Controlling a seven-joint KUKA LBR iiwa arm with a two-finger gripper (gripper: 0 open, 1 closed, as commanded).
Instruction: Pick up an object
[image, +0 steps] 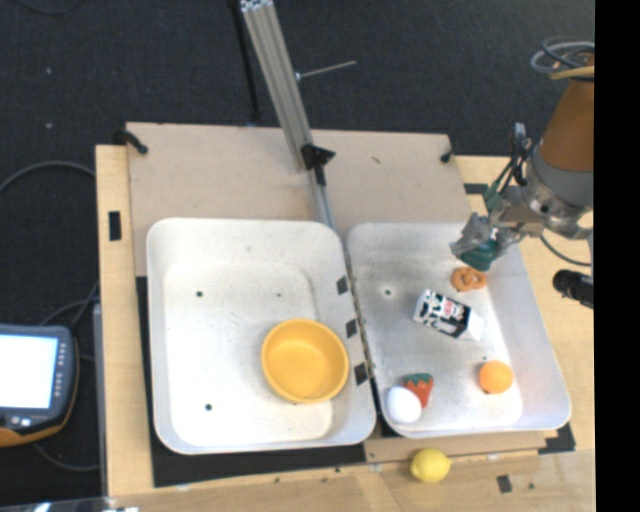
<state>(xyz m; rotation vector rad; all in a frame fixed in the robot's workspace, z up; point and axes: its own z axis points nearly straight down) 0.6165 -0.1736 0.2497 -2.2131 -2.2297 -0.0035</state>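
Observation:
My gripper (478, 250) hangs over the far part of the right bin (400, 250), reaching in from the right. Just below it in the view lies a small orange-brown lump (468, 279). A black-and-white carton (443, 313) rests on its side in the middle of that bin. An orange ball (494, 376) sits near the bin's front right. A white egg (404, 405) and a small red piece (421, 388) lie together at the front left corner. Whether the gripper touches the lump is unclear from this slant.
A yellow bowl (305, 360) stands in the left bin (200, 270), near its right wall. A lemon (430, 465) lies on the bench in front of the right bin. A metal post (285, 90) rises behind the bins. A tablet (30, 380) sits far left.

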